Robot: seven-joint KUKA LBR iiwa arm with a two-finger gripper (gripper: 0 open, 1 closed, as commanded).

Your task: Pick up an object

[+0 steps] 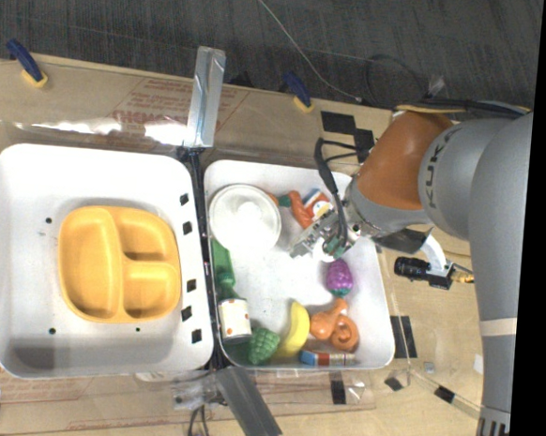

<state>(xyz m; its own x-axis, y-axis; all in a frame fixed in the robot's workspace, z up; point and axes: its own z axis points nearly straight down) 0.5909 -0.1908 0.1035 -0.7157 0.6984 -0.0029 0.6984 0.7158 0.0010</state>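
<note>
Camera view shows the grey arm (pixel 483 182) with its orange band (pixel 400 161) reaching in from the right of the frame, its gripper (pixel 323 237) hanging low over the upper middle of the right bin (pixel 380 296). The metal fingers point down and to the left toward the bare white floor of that bin, and whether they are spread or closed cannot be told from this angle; nothing can be seen between them. The objects to pick lie scattered in the right bin: a white bowl (pixel 245 217) in its upper left corner, an orange toy (pixel 299 206) just right of the bowl and near the gripper, a purple bunch of grapes (pixel 340 278) just below and right of the gripper, a green piece (pixel 221 267) along the left wall, a white cup with an orange band (pixel 234 318) in the lower left, a green knobbly toy (pixel 262 344) beside it, a yellow banana-like piece (pixel 296 326), an orange curled toy (pixel 334 327) to its right, and a marker-like stick (pixel 326 359) along the bottom wall. The left bin (pixel 17 239) holds a yellow divided tray (pixel 119 263) in its middle. A black cable (pixel 329 165) loops by the arm's wrist.
</note>
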